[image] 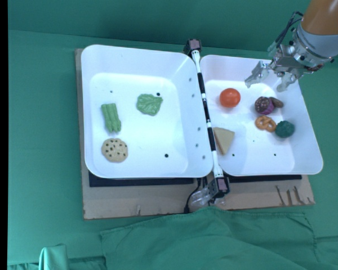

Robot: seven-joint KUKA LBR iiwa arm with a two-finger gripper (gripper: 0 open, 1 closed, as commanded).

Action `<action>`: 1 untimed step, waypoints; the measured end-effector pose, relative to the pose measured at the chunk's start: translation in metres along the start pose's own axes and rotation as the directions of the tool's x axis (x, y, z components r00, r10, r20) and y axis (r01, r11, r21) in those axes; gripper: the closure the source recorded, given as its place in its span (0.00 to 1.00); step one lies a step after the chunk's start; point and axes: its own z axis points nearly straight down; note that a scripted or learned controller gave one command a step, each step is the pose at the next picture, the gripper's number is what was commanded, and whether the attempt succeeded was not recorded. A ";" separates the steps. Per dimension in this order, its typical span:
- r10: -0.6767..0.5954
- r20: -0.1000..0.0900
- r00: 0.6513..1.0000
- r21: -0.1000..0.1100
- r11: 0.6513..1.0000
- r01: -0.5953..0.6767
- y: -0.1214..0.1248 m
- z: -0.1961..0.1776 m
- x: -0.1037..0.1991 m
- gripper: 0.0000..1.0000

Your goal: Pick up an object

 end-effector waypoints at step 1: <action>0.000 0.000 1.000 0.000 1.000 0.000 0.000 0.000 0.000 0.00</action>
